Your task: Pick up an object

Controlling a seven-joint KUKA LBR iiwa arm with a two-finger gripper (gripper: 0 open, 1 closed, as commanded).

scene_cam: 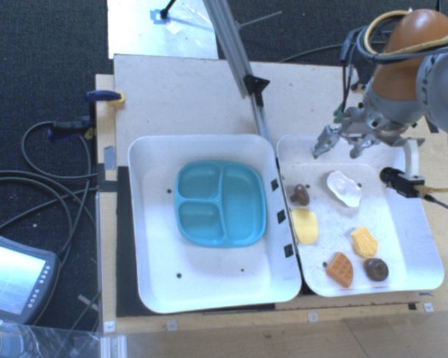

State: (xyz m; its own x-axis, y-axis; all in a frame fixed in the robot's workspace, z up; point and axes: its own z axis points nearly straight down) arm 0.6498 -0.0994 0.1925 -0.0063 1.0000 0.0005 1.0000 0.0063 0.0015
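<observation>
Two shallow white bins sit side by side on the worktop (179, 95). At the far left edge a teach pendant (15, 278) with a pale lit screen is cut off by the frame, its writing too small to read, and dark cables (37, 177) loop beside it. The left bin (145, 274) holds a turquoise divided plate (220, 203) with three compartments, lying flat near the bin's middle. A grey pole (228, 32) slants down from the top edge to the gap between the bins, its upper end out of view. The right bin (418, 267) carries six small things: a brown lump (300, 195) near the left wall, too small to identify; a pale yellow piece (306, 226) just below it; a white crumpled-looking object (344, 188) toward the middle; a yellow-orange waffle-like piece (364, 242); an orange waffle-like piece (340, 269) at the front; and a dark brown round item (375, 269) just beside that, possibly a doughnut. No labels or brands can be read on any of them. The hand (342, 143) hangs over the back edge of the right bin, above the white object and apart from it, its two fingers spread with nothing between them. The arm (422, 58), grey with an orange band, enters from the right and is partly cut off there.
</observation>
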